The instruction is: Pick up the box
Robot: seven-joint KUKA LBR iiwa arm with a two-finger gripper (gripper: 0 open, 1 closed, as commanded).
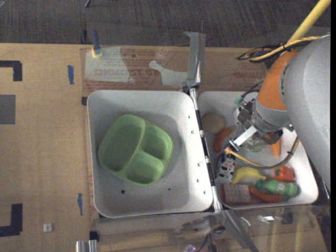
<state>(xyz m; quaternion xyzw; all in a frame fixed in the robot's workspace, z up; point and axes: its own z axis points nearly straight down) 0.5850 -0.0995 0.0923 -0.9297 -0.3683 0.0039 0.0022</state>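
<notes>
In the right bin (310,190), a flat red box (237,193) lies near the front wall. A small black-and-white patterned carton (226,168) stands just behind it, against the left wall. My gripper (258,142) hangs over the middle of this bin, below the orange-banded wrist (273,91). It is behind and to the right of both boxes. The wrist hides its tips.
The right bin also holds a banana (248,175), a green bottle (278,188), a red pepper (264,197), an orange carrot (276,148), a tan round item (212,123) and a red-orange item (222,138). A green divided plate (135,149) lies in the left bin (105,109).
</notes>
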